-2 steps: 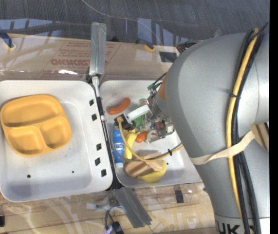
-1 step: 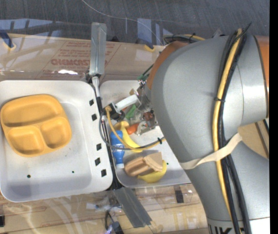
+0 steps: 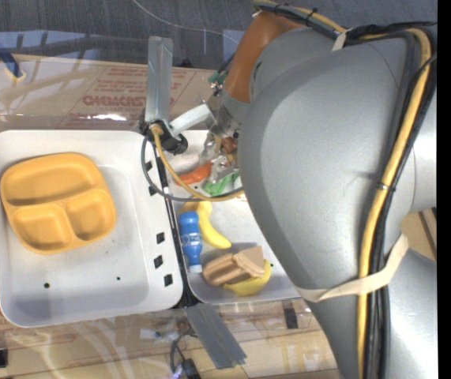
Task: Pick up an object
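My gripper (image 3: 219, 158) reaches down into the far part of the right bin (image 3: 209, 290), under the grey arm with its orange band (image 3: 257, 50). Directly beneath it lie an orange item (image 3: 196, 175) and a green item (image 3: 227, 183), both partly hidden by the gripper. Whether either one is held cannot be seen. Nearer the front of this bin lie a blue bottle with a white cap (image 3: 189, 240), a yellow banana (image 3: 212, 231) and a brown sandwich (image 3: 233, 267) resting on a yellow piece (image 3: 250, 284).
The left bin (image 3: 75, 290) holds a yellow divided plate (image 3: 58, 201) at its far left. A black cable (image 3: 155, 172) loops over the wall between the bins. The bulky grey arm covers most of the right bin's right side.
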{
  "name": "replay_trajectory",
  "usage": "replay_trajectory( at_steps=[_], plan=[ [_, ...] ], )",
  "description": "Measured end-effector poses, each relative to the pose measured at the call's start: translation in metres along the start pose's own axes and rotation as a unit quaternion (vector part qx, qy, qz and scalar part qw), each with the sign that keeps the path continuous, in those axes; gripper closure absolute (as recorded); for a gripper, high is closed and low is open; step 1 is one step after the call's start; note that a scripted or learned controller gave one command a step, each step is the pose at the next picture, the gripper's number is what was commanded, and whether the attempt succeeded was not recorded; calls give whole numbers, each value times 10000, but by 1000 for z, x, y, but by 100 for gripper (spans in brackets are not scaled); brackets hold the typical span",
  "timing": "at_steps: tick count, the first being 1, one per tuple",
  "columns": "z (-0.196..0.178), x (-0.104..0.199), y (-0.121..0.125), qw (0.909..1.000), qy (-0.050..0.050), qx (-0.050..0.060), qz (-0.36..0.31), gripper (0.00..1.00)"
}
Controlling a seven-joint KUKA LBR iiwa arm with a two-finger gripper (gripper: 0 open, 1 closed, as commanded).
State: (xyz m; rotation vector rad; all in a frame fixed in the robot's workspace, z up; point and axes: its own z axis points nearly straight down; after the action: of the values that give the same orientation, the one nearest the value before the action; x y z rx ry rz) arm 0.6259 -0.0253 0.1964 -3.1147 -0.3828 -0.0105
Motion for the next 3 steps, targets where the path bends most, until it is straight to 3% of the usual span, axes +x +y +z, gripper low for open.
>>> replay_trajectory(
  at_steps=[1, 2, 3],
  plan=[
    [-50, -95, 10, 9999, -35, 4, 160, 100],
    [-107, -96, 72, 9994, -39, -5, -341, 100],
    [-35, -143, 118, 9995, -80, 14, -290, 100]
  ],
)
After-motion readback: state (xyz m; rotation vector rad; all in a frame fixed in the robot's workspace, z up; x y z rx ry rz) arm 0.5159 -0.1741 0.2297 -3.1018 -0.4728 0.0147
